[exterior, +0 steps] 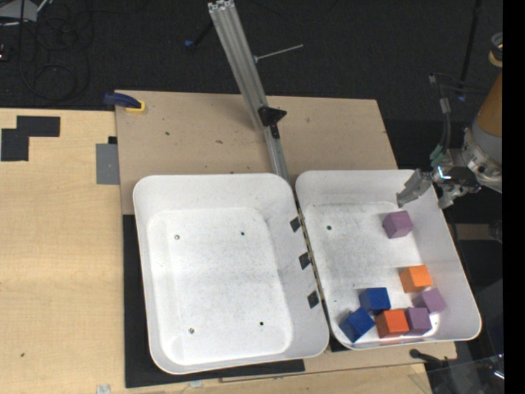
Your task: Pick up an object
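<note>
My gripper [430, 192] hangs over the far right edge of the right bin [344, 220], open with nothing between its fingers. One finger [411, 190] points down and left toward a purple cube [397, 223], which lies a short way below it, apart from it. Several more cubes cluster in the bin's near right corner: an orange one [416, 278], a purple one [432, 300], two blue ones [375, 299] [357, 324], another orange one [393, 322] and a small purple one [419, 319].
The left bin [156, 195] sits beside the right one, joined by black clips [304, 260]. A slanted aluminium rail [246, 72] rises behind the bins. Wooden bench top [197, 134] lies beyond them.
</note>
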Motion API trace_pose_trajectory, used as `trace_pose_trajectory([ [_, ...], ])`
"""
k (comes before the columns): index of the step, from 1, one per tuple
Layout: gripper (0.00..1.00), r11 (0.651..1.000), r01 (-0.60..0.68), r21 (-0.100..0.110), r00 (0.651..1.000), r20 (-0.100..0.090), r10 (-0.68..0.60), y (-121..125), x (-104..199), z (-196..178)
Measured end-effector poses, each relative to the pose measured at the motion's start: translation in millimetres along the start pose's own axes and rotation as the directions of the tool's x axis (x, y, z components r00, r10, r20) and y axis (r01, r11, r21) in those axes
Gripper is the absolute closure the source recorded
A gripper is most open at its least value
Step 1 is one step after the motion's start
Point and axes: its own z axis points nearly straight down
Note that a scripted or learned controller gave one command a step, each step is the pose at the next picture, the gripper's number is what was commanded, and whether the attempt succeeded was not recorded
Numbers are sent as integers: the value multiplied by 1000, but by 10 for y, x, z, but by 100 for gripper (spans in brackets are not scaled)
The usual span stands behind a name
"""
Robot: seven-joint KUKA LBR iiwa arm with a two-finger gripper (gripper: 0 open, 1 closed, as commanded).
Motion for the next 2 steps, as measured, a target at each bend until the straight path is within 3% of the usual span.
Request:
trace_pose_trajectory([
  [1, 0, 1000, 2, -4, 1000, 2, -2, 9, 1, -25],
  [2, 0, 1000, -2, 2, 1000, 0, 2, 9, -62, 597],
])
